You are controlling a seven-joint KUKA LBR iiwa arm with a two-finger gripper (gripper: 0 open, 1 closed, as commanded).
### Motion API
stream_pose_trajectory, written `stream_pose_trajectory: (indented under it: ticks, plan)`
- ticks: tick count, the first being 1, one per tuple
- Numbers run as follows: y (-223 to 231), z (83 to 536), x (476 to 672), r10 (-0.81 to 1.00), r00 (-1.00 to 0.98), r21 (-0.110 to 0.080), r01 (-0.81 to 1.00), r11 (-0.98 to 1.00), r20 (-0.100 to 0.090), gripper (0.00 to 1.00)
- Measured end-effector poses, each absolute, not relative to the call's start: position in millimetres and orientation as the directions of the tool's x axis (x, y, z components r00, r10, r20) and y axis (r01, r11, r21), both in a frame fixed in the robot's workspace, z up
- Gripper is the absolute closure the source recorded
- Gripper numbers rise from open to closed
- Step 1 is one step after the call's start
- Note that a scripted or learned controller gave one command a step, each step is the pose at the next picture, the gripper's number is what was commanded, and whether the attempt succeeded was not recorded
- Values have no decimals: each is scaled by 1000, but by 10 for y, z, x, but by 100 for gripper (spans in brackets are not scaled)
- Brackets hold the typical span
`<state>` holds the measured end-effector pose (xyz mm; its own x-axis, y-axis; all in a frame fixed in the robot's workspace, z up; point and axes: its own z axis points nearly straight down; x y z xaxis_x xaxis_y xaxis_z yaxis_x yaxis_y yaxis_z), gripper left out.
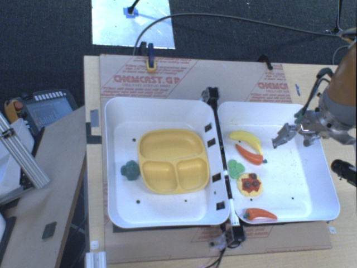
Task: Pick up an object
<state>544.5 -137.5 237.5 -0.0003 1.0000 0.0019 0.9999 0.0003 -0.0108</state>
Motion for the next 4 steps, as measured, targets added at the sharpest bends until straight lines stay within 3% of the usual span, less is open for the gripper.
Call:
stream_pose_trajectory:
  ticks: [1, 4]
  plan:
    - [-1371, 2436, 5469, 1000, -3, 1, 1000, 3, 0, 0]
    - [-1453, 824, 5463, 1000, -1, -2, 1000, 1, 1, 0]
